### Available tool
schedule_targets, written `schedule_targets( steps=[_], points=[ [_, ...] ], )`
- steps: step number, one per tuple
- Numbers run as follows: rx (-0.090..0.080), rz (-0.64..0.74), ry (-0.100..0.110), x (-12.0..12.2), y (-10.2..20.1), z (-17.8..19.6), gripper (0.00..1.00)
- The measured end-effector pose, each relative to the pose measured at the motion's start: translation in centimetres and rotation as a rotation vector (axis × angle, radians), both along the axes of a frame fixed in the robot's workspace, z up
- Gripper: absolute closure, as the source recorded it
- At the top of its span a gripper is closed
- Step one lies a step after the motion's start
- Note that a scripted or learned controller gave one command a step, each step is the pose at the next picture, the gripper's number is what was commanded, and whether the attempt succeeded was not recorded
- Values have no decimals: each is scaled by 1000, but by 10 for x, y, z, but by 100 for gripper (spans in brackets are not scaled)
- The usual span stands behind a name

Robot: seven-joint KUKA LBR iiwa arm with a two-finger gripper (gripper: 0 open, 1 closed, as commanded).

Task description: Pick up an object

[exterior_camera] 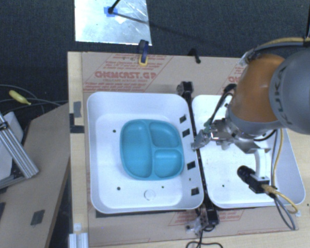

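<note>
A blue divided plate lies flat in the middle of the left bin. My gripper hangs low over the left edge of the right bin, close to the black divider between the two bins. It is to the right of the plate and apart from it. The grey arm and its orange band cover most of the right bin from above. I see nothing held at the gripper.
A black connector with a yellow cable hangs from the wrist over the right bin. Black clips line the seam between the bins. A cardboard sheet lies under both bins, and a shiny metal plate lies behind them.
</note>
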State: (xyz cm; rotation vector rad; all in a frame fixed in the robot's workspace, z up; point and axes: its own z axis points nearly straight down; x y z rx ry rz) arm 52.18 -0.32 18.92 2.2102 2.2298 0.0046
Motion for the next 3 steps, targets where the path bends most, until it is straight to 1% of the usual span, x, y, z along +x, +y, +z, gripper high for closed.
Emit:
schedule_targets(
  steps=[1, 2, 3],
  points=[
    [2, 1, -5, -36, 48, 100, 0],
    [-1, -8, 13, -37, 51, -11, 0],
    [0, -6, 1, -34, 51, 5, 100]
  ],
)
